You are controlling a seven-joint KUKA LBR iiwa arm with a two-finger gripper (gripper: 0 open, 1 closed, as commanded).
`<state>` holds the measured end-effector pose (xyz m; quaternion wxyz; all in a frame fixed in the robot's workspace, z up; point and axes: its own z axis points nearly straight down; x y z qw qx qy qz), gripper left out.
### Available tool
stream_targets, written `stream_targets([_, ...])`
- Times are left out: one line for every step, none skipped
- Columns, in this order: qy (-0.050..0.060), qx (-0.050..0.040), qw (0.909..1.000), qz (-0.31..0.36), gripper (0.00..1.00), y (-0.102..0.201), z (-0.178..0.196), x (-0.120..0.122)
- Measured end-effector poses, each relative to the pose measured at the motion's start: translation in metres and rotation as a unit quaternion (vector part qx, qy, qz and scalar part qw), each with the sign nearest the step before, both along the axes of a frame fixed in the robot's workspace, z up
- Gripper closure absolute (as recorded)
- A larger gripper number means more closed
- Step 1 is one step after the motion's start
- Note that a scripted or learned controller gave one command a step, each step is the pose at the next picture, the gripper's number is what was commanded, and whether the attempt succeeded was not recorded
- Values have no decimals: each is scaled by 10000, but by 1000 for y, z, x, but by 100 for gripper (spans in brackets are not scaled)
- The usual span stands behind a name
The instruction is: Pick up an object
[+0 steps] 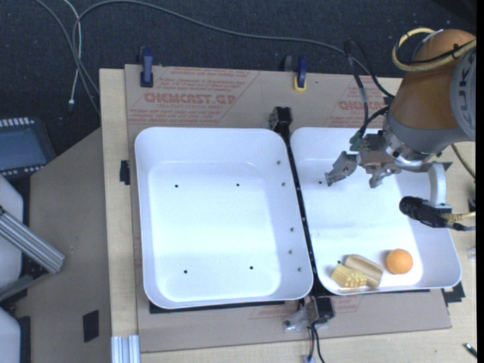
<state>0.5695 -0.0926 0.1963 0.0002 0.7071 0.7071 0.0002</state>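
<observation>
The gripper (354,172) hangs in the upper part of the right bin (318,225), jaws spread wide, nothing between them. Toward the lower right of the frame lie an orange ball (399,261) and a yellow corn piece (355,273), long axis roughly left-right, hard against the bin's lower rim. Bare floor separates them.

Materials and finishes on the bench

Both bins, the left bin (215,218) and the right bin (378,225), look like smooth, glossy white plastic with rounded rims. The bench (113,203) shows pale, matt wood, with a brown paper-like sheet (227,97) printed in red along its far edge. The gripper (354,174) looks like dull grey metal. Near the right bin's front edge, the orange ball (399,261) seems smooth, the yellow corn cob (349,277) bumpy.
</observation>
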Motion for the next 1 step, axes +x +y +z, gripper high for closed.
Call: stream_targets([23, 2, 10000, -12, 0, -15, -37, -42])
